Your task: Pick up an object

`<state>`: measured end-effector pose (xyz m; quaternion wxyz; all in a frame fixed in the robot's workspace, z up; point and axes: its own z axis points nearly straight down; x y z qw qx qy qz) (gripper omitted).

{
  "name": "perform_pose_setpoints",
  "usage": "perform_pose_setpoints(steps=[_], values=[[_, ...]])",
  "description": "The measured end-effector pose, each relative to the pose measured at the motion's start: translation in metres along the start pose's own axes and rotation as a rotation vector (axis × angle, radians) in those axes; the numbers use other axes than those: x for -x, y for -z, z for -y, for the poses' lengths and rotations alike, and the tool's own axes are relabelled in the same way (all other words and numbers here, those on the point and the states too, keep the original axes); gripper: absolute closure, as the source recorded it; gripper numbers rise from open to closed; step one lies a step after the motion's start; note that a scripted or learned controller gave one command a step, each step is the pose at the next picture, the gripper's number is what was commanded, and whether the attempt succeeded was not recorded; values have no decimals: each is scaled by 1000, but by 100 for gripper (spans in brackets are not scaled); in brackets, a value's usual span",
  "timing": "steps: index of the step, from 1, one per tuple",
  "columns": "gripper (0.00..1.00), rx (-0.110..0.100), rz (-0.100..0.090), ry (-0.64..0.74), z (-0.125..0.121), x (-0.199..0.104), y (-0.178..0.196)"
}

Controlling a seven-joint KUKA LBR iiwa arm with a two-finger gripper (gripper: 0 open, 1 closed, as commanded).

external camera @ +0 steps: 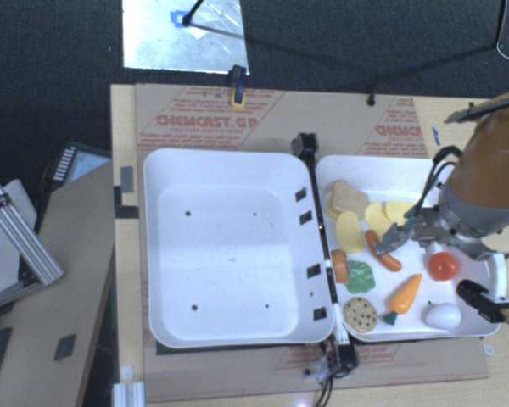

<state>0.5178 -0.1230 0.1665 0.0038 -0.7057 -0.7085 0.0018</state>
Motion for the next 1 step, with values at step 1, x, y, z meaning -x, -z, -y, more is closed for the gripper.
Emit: perform_pose_setpoints(steps=[1], values=[[0, 12, 3, 4, -86, -17, -60]])
